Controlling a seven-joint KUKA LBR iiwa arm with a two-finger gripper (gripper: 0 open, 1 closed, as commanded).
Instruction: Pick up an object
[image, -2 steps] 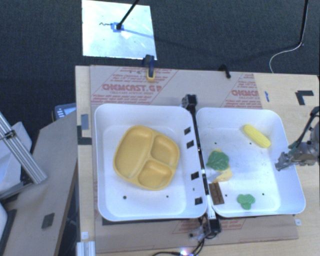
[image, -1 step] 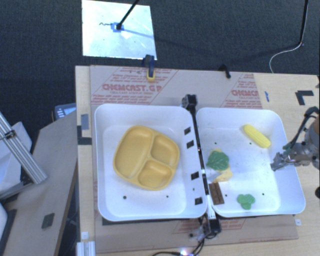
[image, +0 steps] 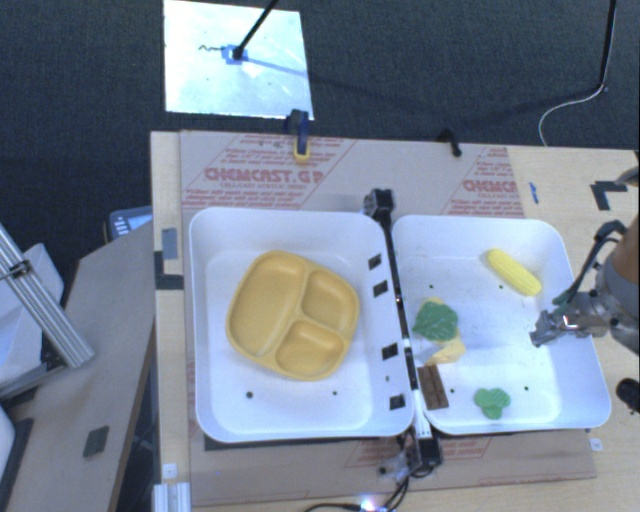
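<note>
hovering at the right bin's (image: 575, 395) edge — gripper (image: 548, 330) near the corn (image: 513, 271), probably lining up; grip state — can't tell.

Arm (image: 622, 262) cut off at right edge; gripper (image: 549, 328) too blurred to read; yellow piece (image: 450, 350) half hidden under green toy (image: 436, 320).

You've got a yellow corn cob (image: 514, 272) lying slantwise, far side of the right bin (image: 575, 405), untouched.

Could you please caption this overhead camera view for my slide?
End effector over the right white bin; yellow plastic corn cob nearby, yellow divided tray left.
</note>
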